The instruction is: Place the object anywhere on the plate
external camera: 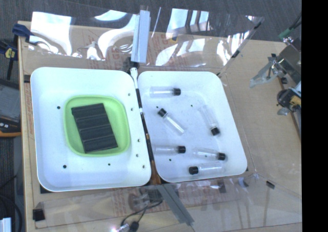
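A lime-green plate (121, 118) lies in the left white bin (46, 123), with a black ridged block (94, 127) resting flat across its middle. Several clear tubes with black caps are scattered in the right white bin (225, 123), among them one near the back (164, 91), one in the centre (170, 121) and one at the front (205, 168). My gripper (281, 80) shows partly at the right edge, over the bare bench and well clear of both bins, with nothing seen in it.
Clear plastic walls (241, 36) stand behind and to the right of the right bin. A grey metal bar (141, 36) rises at the back between the bins. Cables and clamps lie at the bench's left edge (10, 51).
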Controlling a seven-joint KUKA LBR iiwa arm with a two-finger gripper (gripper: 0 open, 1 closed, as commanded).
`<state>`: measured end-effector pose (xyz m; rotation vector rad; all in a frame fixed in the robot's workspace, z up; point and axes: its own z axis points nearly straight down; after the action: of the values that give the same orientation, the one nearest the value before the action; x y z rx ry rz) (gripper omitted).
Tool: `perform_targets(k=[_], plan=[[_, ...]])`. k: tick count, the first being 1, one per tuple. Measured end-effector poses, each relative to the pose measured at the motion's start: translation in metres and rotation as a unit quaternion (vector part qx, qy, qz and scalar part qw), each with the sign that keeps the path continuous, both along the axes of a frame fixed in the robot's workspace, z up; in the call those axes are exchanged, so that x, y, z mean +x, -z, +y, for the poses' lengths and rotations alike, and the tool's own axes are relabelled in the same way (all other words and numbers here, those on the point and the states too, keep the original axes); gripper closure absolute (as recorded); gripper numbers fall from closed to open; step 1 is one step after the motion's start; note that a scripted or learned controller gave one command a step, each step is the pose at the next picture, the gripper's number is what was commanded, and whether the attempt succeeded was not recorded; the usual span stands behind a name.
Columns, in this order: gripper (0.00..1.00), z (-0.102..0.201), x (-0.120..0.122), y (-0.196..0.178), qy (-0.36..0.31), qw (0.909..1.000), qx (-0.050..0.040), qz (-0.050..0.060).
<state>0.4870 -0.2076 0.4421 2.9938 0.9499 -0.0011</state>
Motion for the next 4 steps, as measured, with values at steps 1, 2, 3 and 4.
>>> perform_targets(k=[1, 2, 3, 4], plan=[[0.0, -0.0041, -0.0109, 0.0012, 0.043, 0.9991, 0.001, 0.003], [0.0, -0.0014, -0.0108, 0.0003, 0.123, 0.9924, 0.0004, 0.001], [0.0, -0.0032, -0.0107, 0.0003, 0.137, 0.9905, 0.0003, 0.001], [0.0, -0.0038, -0.0109, 0.0001, 0.18, 0.9837, 0.0002, 0.0]])
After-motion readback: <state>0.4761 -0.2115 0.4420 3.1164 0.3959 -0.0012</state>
